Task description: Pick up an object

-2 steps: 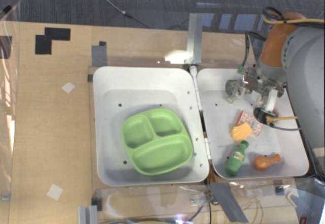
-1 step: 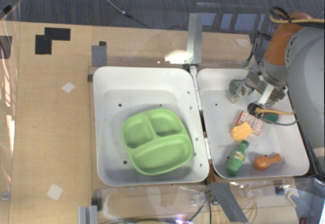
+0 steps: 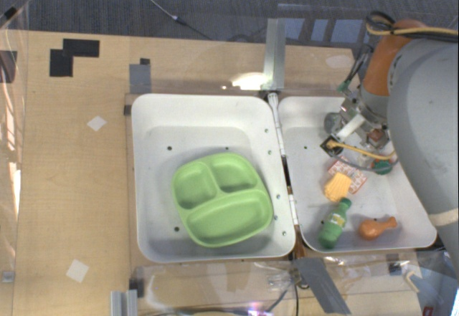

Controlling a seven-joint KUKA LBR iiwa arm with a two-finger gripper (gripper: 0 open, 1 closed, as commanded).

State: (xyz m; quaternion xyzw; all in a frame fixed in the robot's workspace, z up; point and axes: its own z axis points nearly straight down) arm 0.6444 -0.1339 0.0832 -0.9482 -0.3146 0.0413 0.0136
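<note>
In the right bin (image 3: 305,185) lie a yellow corn cob (image 3: 337,186), a green bottle (image 3: 334,223), an orange chicken leg (image 3: 376,228) and a flat pink-and-white packet (image 3: 351,170). A small teal piece (image 3: 384,167) lies near the packet. My gripper (image 3: 371,137) is low over the bin's far right part, just above the packet and the teal piece. The grey arm reaches in from the right and hides the bin's right wall.
The left bin (image 3: 147,164) holds a green divided plate (image 3: 221,198). A metal post (image 3: 275,56) stands behind the rim where the bins meet. Bare wooden bench (image 3: 64,185) lies to the left.
</note>
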